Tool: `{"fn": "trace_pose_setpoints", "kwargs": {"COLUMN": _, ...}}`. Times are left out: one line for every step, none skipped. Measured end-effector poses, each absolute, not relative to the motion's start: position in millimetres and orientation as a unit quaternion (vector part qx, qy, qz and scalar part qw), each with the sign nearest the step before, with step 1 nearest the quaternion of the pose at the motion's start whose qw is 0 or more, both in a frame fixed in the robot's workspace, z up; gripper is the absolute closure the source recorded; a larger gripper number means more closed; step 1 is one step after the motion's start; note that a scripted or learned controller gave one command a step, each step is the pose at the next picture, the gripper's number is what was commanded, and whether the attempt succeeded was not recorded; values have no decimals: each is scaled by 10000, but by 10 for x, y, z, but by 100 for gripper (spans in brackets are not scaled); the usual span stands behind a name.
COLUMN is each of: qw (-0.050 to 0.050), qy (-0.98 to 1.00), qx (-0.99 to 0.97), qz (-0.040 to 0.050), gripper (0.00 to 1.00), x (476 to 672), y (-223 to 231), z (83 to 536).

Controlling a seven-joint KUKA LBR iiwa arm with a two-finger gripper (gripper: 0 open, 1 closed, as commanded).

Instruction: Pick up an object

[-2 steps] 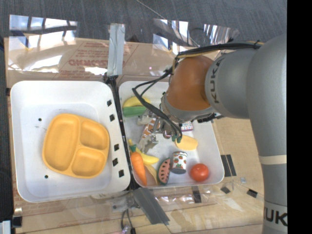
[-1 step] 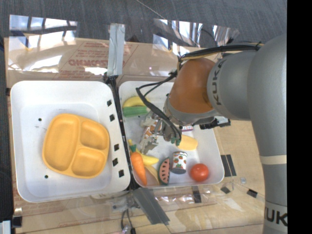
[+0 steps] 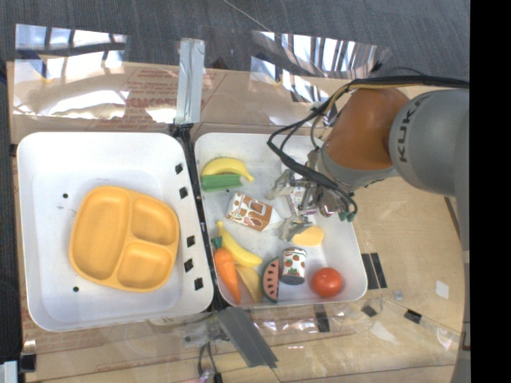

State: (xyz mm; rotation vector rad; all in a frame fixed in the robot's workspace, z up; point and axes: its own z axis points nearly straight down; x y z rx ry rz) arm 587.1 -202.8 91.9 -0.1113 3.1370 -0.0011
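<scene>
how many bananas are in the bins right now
2. One yellow toy banana lies at the far end of the right white bin, above a green toy vegetable. Another yellow toy banana lies near the left wall beside the orange toy carrot. The arm may hide others.

The arm is cut off by the right edge of the view; its base lies outside the frame. The wrist and its cables cover the upper right part of the right bin. The gripper sits among cables and metal parts, and its finger position cannot be resolved. It overlaps the top of a small yellow piece, whose identity is unclear. The print on the small packet and on the can is too small to read. Two objects at the top edge are cropped.
</scene>
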Motion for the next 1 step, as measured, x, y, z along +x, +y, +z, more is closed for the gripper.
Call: {"fn": "trace_pose_setpoints", "kwargs": {"qw": -15, "qy": 9801, "qx": -1985, "qz": 10, "gripper": 0, "x": 5473, "y": -1288, "z": 900}}
